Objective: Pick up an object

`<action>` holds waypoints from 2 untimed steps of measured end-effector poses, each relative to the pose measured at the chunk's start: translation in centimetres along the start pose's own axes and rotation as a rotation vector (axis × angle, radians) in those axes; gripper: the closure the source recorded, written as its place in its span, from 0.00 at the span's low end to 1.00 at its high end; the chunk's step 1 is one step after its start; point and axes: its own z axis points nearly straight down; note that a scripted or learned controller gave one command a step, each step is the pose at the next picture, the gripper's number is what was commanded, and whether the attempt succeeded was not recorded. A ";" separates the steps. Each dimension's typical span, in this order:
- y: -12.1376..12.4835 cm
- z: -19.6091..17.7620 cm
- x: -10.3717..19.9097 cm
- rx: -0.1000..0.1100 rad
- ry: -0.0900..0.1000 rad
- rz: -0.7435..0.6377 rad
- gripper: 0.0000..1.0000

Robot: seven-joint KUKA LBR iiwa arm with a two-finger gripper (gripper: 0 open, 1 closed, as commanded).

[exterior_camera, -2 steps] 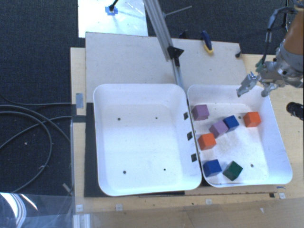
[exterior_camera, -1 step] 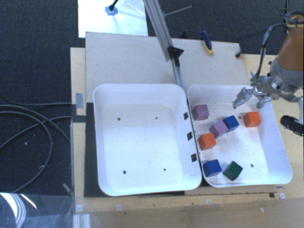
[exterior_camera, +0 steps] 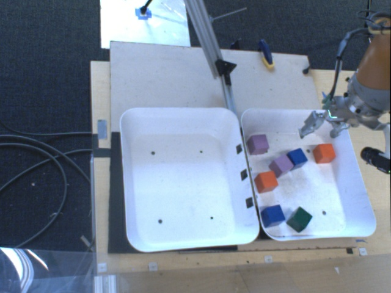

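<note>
The end effector [exterior_camera: 324,124] is being held spread apart, grasping nothing, above the far part of the right bin [exterior_camera: 360,215]. Seven cubes are being kept in that bin: an orange cube [exterior_camera: 324,153] just below the end effector, a blue cube [exterior_camera: 297,157] touching a purple cube [exterior_camera: 281,165], another purple [exterior_camera: 258,143], another orange [exterior_camera: 266,180], another blue [exterior_camera: 273,215] and a green cube [exterior_camera: 299,219]. The left bin [exterior_camera: 131,182] is sitting beside it on the counter [exterior_camera: 159,63].

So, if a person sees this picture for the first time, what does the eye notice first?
Probably the coloured blocks in the right bin: two purple, two blue, two orange and one dark green block, bright against the white. Next, the gripper hanging over that bin's far edge, near an orange block. The left bin looks plain beside it.
</note>
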 end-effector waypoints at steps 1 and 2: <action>5.2 7.5 -0.9 0.002 0.000 -0.004 0.00; 2.0 -11.2 0.0 -0.010 -0.002 -0.003 0.00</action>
